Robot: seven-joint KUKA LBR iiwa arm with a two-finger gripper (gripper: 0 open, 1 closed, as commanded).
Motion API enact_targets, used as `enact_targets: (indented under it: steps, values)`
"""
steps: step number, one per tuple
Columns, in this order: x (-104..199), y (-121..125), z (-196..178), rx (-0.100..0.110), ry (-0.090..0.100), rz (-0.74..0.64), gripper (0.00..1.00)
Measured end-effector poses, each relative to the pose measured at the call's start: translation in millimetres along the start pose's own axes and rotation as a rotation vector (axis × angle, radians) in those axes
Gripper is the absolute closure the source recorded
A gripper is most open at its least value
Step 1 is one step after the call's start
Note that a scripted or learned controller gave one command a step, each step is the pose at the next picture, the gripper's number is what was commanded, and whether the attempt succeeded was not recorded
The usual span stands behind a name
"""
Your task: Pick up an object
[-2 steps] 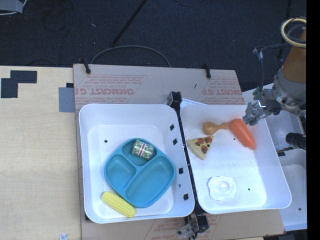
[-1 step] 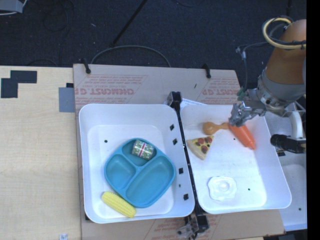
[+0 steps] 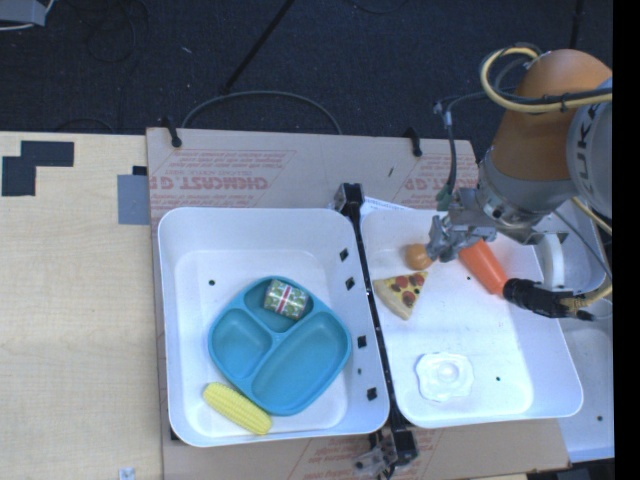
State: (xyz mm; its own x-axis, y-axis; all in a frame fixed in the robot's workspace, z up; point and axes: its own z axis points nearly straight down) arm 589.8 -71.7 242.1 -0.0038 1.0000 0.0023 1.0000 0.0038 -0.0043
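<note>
Near edge, left bin [image 3: 180,268]: corn cob [image 3: 237,408] at seven o'clock, lying on the bin floor just beside the blue plate [image 3: 290,368] and possibly touching its rim. The plate has three compartments and sits at the bin's centre. A small green can [image 3: 285,299] lies on its side in the plate's twelve o'clock compartment, the one item that has been set in a tray slot and not loose.

Near edge, right bin [image 3: 560,388]: fried egg [image 3: 444,375] at six o'clock, flat on the floor and well apart from the rest.

Mid right bin: pizza slice [image 3: 402,293] at nine o'clock, near the divider between the bins.

Far right bin: small orange-brown ball [image 3: 417,256] at eleven o'clock, the likely target for picking. The gripper [image 3: 440,245] hangs just beside it, at the ball's three o'clock; whether it is spread or pinched cannot be told, and the ball is not seen between its tips. A carrot [image 3: 484,266] lies at one o'clock, partly under the wrist.

Judgement: the grasp is not yet secured.
</note>
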Motion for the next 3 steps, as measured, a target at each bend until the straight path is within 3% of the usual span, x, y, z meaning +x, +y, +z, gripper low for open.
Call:
enact_targets:
  steps: [3]
  values:
    - [153,-20,-8,0.001,-0.001,-0.001,1.00]
